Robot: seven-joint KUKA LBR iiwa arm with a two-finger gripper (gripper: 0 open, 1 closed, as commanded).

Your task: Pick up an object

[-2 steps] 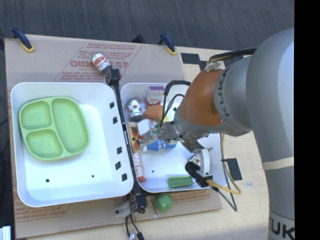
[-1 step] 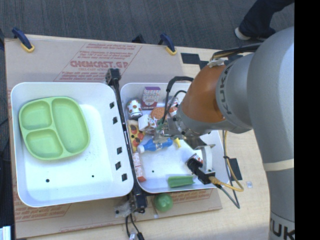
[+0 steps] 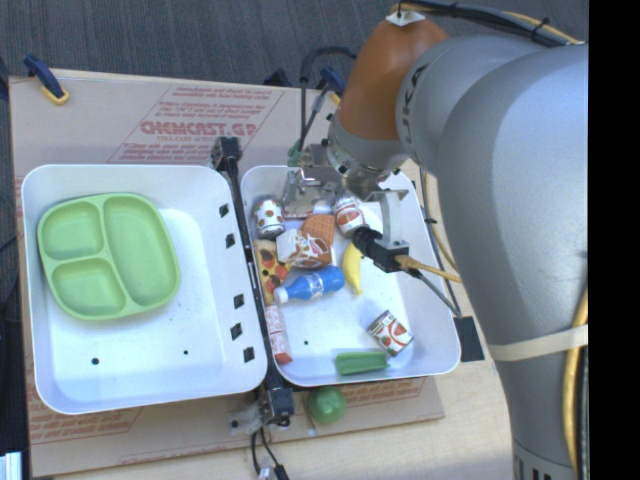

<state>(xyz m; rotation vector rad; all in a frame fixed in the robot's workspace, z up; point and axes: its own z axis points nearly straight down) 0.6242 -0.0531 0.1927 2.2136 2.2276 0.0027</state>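
Note:
My gripper [image 3: 306,192] hangs low over the back of the right bin [image 3: 432,320], under the orange wrist band. Just below it lie a small can [image 3: 268,215], a brown packet [image 3: 316,240] and a second can [image 3: 347,214]. Further forward in the same bin are a yellow banana [image 3: 352,267], a blue bottle [image 3: 312,286], a red-and-white can [image 3: 389,332], a green block [image 3: 360,362], a red tube [image 3: 277,334] and an orange patterned item [image 3: 268,263]. I see nothing lifted off the bin floor.
The left bin [image 3: 150,368] holds a green divided plate [image 3: 108,255]. A green ball [image 3: 325,404] lies outside the bins at the front. A black divider with clips [image 3: 243,258] runs between the bins. The bulky grey arm [image 3: 500,168] covers the right side.

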